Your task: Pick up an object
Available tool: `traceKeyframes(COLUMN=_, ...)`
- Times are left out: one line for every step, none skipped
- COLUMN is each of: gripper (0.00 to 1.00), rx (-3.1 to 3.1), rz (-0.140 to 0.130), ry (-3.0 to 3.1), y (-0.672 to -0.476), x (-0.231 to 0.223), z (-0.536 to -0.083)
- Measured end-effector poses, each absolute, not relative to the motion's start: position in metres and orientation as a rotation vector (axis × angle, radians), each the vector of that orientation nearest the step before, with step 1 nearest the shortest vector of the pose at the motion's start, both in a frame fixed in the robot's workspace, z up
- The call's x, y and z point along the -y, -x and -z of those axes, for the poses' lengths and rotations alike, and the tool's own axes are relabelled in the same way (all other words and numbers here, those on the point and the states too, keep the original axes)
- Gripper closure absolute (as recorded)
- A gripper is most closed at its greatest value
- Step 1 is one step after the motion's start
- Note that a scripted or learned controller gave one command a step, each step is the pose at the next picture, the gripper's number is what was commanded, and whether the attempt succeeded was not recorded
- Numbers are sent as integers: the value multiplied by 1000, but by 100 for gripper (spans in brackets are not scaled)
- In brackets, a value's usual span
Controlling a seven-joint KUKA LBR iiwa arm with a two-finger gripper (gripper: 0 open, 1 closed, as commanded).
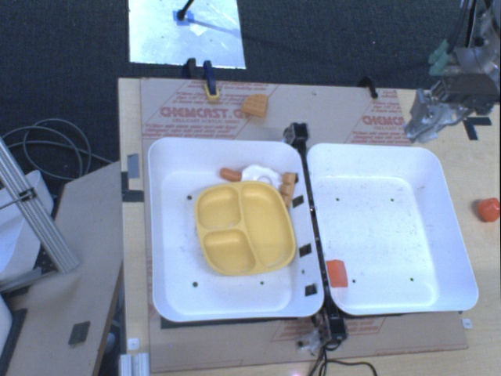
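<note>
Orange block (336, 272): nearest the camera, lying in the right bin (450, 202) at its front left corner, close to the divider wall.
Yellow plate (244, 228): three compartments, resting flat in the left bin (168, 233), slightly turned.
Behind the plate: a small orange sausage (230, 175), a white piece (261, 175) partly hidden by the plate rim, a tan piece (288, 185) by the bin wall.
Outside the bins: a waffle piece (254, 105) on the bench (337, 108) at the back; a small orange thing (488, 209) at the far right.
Tool (429, 121): raised beyond the back right corner of the right bin, well apart from every object; nothing seen between the fingers; opening cannot be told, too blurred.
Likely target: the orange block, closest in reach.
Risk: block sits tight to the wall and corner, so one finger may strike the rim, or push the block instead of closing around it.
Other risk: plate too wide and flat for a firm hold.
</note>
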State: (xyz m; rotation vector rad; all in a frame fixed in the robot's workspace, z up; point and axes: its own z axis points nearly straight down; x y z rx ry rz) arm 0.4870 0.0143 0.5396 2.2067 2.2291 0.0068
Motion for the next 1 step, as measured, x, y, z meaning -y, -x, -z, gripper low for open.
traceKeyframes(gripper=0, rx=-2230, rz=-6, ry=-2207, y=-487, x=-14, z=-539)
